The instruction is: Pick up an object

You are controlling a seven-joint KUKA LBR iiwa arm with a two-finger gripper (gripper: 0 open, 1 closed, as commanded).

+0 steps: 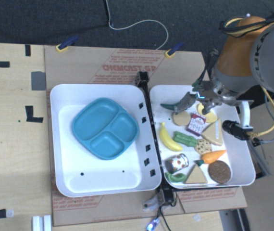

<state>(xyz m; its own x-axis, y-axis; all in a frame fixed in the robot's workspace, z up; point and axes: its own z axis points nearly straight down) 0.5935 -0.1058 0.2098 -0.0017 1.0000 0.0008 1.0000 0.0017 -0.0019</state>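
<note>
While the arm (245, 52) reaches in from the right of the camera view, its gripper (200, 101) hangs low over the back part of the right bin (246, 170), above the crowd of toy food there. How far its jaws stand apart I cannot tell, and nothing can be made out between them.

Just under the gripper lie a small maroon packet (196, 124) and a pale yellow round piece (209, 117), with a tan rounded piece (180, 118) to their left. A dark green leaf-like piece (174, 104) stretches toward the bin's back left, ending near the gripper. Nearer the middle of that bin a banana (166, 137) lies along the left wall, with a green pepper-like piece (185, 139) just beside it. A speckled cookie (203, 146) and a cheese-coloured wedge (214, 135) sit to the right, and a carrot (213, 156) lies below them. At the front, a small can (177, 163) lies on its side, next to a tan triangular wedge (196, 175) and a brown round patty (219, 171).

Across the divider, the left bin (62, 177) holds a blue divided plate (105, 127), lying flat and turned at an angle. Both bins rest on a cardboard sheet (122, 64) on the bench.
</note>
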